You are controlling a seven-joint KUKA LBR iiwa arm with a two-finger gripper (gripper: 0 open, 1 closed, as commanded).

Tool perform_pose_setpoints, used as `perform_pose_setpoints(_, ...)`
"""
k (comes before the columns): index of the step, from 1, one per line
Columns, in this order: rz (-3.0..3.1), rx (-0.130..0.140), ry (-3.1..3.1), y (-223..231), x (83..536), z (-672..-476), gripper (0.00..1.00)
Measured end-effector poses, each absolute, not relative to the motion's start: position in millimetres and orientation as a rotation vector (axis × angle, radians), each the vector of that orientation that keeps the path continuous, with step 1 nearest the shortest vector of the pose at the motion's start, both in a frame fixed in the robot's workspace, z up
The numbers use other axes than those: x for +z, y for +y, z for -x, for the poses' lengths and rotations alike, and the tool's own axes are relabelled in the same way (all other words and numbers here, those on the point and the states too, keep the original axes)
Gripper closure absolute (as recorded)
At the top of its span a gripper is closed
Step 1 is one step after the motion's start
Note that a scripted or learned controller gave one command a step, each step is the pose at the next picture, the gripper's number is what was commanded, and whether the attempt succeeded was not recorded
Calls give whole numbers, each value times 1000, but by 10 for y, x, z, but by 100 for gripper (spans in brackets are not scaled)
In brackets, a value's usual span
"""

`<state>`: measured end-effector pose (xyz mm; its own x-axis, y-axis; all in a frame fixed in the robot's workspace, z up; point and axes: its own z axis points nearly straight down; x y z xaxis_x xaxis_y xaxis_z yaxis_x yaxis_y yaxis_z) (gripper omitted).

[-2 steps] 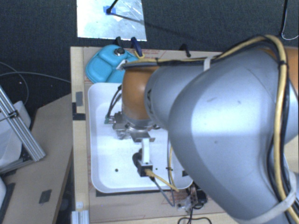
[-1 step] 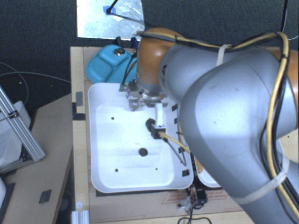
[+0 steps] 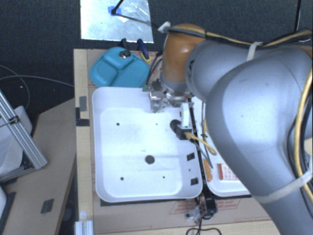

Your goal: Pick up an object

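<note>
Camera view, read from its 9 o'clock side across to 3 o'clock: a slanted metal frame (image 3: 22, 138) stands off the bench (image 3: 83, 190) at the far left. At about 11 o'clock in the view a shiny foil sheet (image 3: 115, 11) lies on the dark floor beyond the bench. Just below it a teal plastic piece (image 3: 120, 68) sits on the bench outside the left bin (image 3: 98, 131), at that bin's 12 o'clock, against its far rim. The left bin's floor carries a dark round spot (image 3: 149, 159) slightly toward 5 o'clock of its middle; whether it is a loose thing or a hole cannot be told.

The gripper (image 3: 157, 102) hangs over the left bin's 1 o'clock corner, near the teal plastic piece but apart from it. Whether it is released or clenched cannot be told, and nothing is seen in its grasp. The grey arm (image 3: 254, 121) covers most of the right bin (image 3: 230, 191); at that bin's visible 6 o'clock end lies a red-and-white packet (image 3: 227, 172), partly hidden under the arm.
</note>
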<state>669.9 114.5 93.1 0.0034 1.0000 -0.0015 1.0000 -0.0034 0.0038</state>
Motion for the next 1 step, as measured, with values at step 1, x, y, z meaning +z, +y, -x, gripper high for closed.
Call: perform_pose_setpoints(1, -2221, 2, 2220, 1115, 848, -6689, 100)
